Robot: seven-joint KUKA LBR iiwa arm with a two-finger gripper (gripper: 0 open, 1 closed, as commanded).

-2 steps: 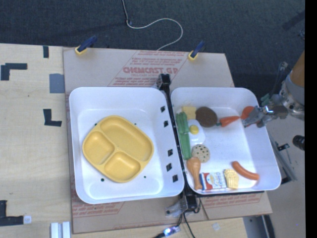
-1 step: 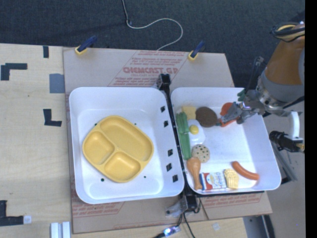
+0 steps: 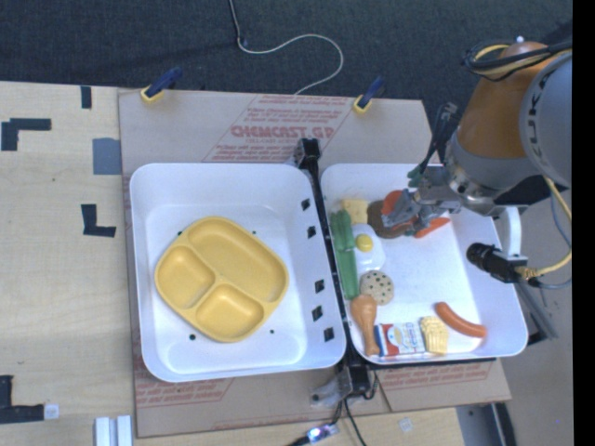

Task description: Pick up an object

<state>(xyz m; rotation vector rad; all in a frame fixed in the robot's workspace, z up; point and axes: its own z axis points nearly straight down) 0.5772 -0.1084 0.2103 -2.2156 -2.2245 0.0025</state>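
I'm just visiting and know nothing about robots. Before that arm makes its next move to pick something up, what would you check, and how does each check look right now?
1. Gripper is over the right bin: ok, at its upper part.
2. Something lies beneath it: ok, a brown piece and an orange-red piece sit there.
3. Object held between the fingers: cannot tell.
4. Other targets within the bin: ok, sausage, corn, cookie.
5. Yellow tray sits apart in the left bin: ok.
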